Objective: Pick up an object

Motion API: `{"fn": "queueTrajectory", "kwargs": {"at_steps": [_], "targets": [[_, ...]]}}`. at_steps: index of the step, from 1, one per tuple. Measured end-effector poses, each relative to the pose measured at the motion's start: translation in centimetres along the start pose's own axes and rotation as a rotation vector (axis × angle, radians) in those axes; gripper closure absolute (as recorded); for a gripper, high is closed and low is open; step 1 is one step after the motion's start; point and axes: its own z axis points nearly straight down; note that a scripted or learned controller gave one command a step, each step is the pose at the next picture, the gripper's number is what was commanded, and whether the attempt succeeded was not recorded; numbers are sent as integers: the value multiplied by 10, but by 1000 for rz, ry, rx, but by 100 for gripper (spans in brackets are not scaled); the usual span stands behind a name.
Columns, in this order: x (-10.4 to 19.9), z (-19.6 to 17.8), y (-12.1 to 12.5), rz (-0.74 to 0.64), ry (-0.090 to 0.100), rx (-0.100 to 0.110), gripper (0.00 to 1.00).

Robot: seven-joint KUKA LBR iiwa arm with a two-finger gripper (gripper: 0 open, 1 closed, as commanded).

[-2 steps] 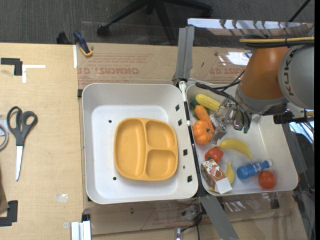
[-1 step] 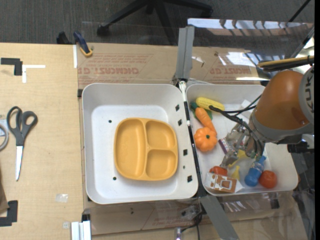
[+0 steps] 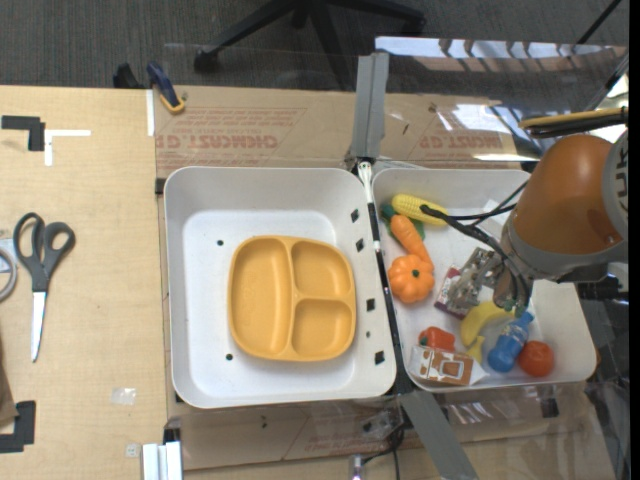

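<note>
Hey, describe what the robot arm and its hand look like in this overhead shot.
The arm comes in from the right as a bulky rounded body with a glossy orange band over a grey ring below it. A thin dark cable loops off it across the right bin. The hand is small, silvery grey metal with dark parts, too cluttered to make out finger detail.

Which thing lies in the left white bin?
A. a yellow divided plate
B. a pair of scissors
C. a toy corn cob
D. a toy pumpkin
A. The yellow divided plate sits alone inside the left bin; the pumpkin and the corn cob lie in the right bin, and the scissors rest on the bench outside both bins.
</note>
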Motion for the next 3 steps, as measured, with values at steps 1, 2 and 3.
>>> {"fn": "queueTrajectory", "kwargs": {"at_steps": [1, 2, 3], "targets": [[54, -133, 30, 269, 28, 10, 100], [79, -83, 72, 187, 30, 9, 100], [-12, -205, 58, 165, 28, 9, 100]]}}
